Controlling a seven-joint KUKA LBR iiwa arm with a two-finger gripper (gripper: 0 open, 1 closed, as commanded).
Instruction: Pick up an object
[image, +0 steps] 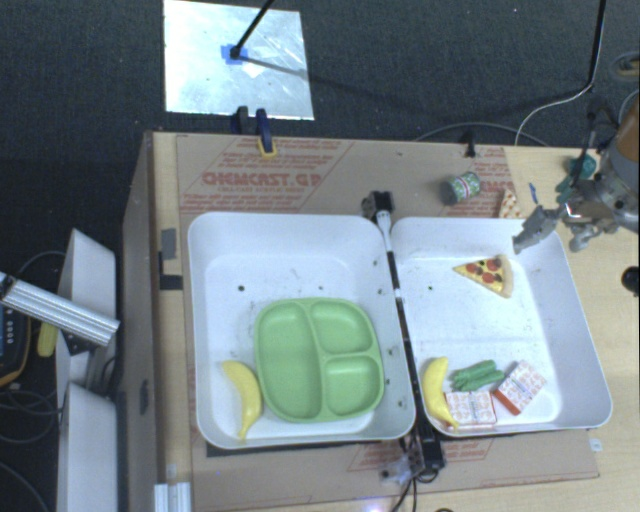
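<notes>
While hovering at the right bin's (585, 330) far corner, pincer (535, 232) state impossible to tell. Nearest target, just left and below: flat triangular pizza slice toy (487, 273). Best approached straight down, centred over the slice, clear of the wall.

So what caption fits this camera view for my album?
Robot claw hovers near pizza slice; green tray and banana wait left.
</notes>
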